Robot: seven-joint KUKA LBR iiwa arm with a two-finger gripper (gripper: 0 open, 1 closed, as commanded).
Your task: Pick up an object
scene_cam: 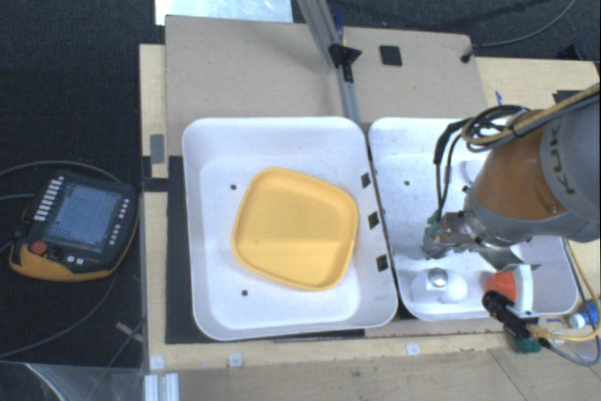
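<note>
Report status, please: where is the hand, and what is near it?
Hand low in right bin. Small white ball just below it, not held. Yellow plate in left bin, apart.

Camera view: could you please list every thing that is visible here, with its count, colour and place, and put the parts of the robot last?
Bin: 2, white, side by side on the bench; left bin, right bin.
Plate: 1, yellow, square with rounded corners, flat in the left bin.
Small object: 1, white, near the front edge of the right bin.
Pendant: 1, orange and black with a screen, on the dark floor at far left.
Arm: 1, grey with orange band, over the right bin.
Gripper: 1, dark, low in the right bin.
</note>
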